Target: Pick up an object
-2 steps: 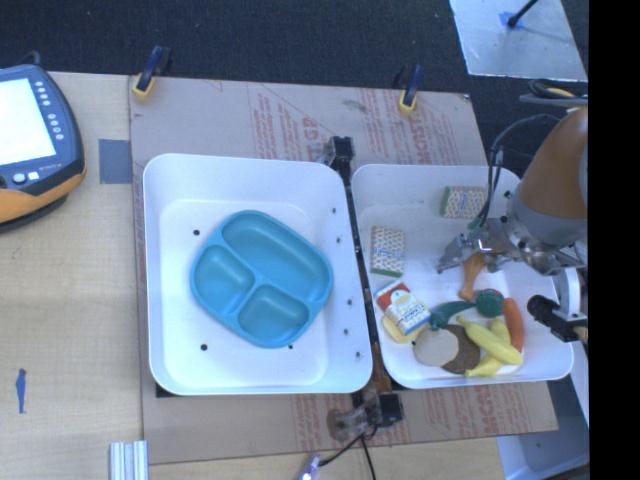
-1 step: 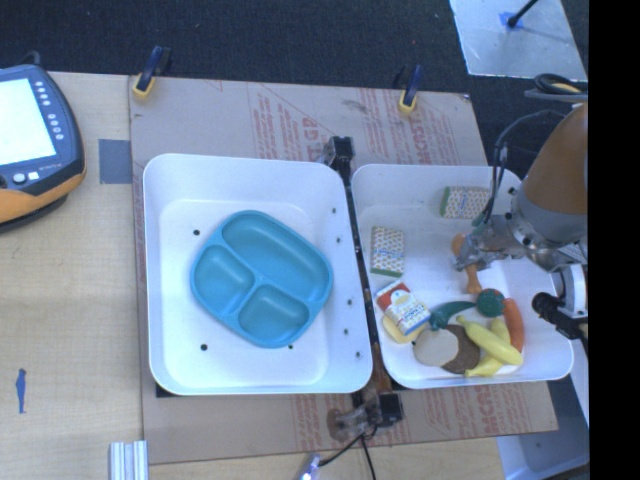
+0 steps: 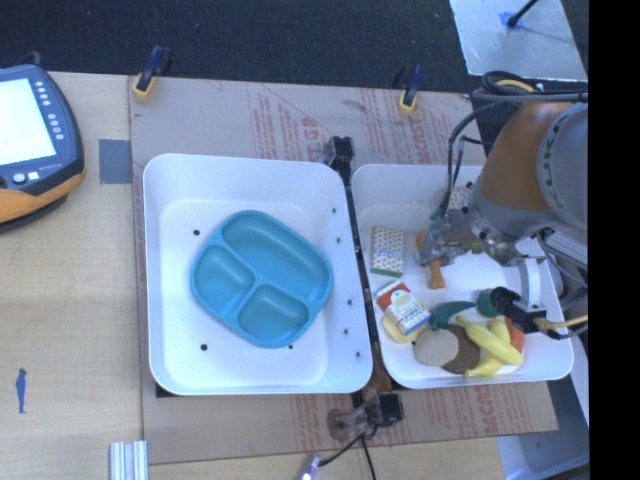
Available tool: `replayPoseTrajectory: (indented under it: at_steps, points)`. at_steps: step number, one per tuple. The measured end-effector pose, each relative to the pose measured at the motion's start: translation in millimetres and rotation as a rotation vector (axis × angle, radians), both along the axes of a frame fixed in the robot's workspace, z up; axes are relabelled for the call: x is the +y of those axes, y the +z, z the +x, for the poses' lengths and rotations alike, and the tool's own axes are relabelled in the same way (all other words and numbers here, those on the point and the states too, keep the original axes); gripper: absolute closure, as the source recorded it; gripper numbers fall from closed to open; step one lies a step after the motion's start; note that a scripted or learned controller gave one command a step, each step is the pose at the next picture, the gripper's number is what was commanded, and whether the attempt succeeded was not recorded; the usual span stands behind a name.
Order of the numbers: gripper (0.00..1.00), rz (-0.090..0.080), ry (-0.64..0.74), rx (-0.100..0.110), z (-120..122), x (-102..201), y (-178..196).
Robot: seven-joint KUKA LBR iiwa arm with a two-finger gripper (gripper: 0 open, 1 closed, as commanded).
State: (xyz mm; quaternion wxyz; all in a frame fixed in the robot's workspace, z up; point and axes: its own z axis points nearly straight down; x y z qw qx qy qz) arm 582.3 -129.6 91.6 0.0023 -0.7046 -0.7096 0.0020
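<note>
My gripper [image 3: 438,258] hangs over the middle of the right bin [image 3: 400,193], just right of a green and white speckled packet [image 3: 387,249]. Nothing is visibly held in it. In front of it lie a red and white carton [image 3: 405,310] on a yellow slice, a tan round cookie [image 3: 436,348] beside a dark one, a green piece [image 3: 455,311], yellow bananas [image 3: 487,340] and an orange carrot-like piece [image 3: 516,334]. The arm's grey body and orange band [image 3: 520,153] cover the bin's right part.
The left bin [image 3: 170,268] holds a blue divided plate [image 3: 261,278]. A control pendant [image 3: 30,138] lies at the bench's far left. Clamps [image 3: 147,78] [image 3: 408,93] stand at the cardboard's back edge. Cables run at the right bin's right side.
</note>
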Motion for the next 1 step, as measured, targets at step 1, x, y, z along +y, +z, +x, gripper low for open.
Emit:
replayPoseTrajectory:
  at_steps: [1]
  points:
    - [1.0, 0.001, -0.003, -0.004, -5.7, 53.2, 100.8]
